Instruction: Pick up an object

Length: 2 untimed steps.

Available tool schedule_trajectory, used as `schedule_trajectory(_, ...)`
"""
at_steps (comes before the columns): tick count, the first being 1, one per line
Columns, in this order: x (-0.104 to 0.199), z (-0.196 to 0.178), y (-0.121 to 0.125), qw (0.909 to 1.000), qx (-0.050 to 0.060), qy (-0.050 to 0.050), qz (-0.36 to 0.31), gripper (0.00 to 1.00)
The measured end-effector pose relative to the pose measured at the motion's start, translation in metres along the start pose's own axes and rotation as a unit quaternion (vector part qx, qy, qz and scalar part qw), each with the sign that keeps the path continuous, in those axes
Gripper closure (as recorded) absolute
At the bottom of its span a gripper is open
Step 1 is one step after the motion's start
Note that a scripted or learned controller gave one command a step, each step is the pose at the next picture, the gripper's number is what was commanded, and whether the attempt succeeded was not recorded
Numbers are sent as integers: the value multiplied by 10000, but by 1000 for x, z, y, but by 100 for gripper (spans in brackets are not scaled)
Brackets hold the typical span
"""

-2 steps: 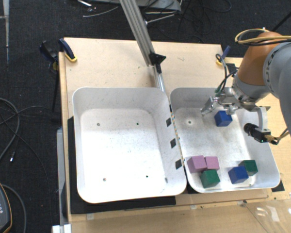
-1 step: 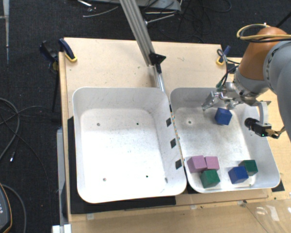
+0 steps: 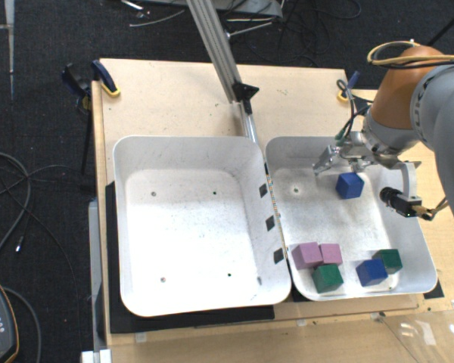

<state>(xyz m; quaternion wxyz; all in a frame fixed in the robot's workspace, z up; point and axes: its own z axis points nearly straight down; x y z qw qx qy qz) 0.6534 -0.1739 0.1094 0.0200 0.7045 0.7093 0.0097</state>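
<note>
My gripper point(image 3: 346, 166) is low over the far part of the right bin point(image 3: 303, 151), reaching in from the right under the grey arm with its orange band. A blue cube point(image 3: 349, 184) sits directly below and in front of it, touching or nearly touching; I cannot tell whether it is held. Near the bin's front edge lie two pink blocks point(image 3: 318, 254), side by side. A green cube point(image 3: 327, 277) lies just in front of them. Further right are a second blue cube point(image 3: 371, 271) and a smaller green cube point(image 3: 390, 259).
The left bin point(image 3: 119, 203) lies beside the right one, with a shared raised edge between them. A slanted metal pole point(image 3: 216, 44) comes down to the bench behind the bins. A black fitting with a cable point(image 3: 399, 201) hangs from the arm over the right bin's right wall.
</note>
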Motion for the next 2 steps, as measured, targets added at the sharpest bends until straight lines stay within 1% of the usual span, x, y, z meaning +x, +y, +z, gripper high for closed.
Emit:
schedule_trajectory(1,1,0,-2,10000,17,6,0,0)
schedule_trajectory(2,2,10,-15,9999,150,57,3,0)
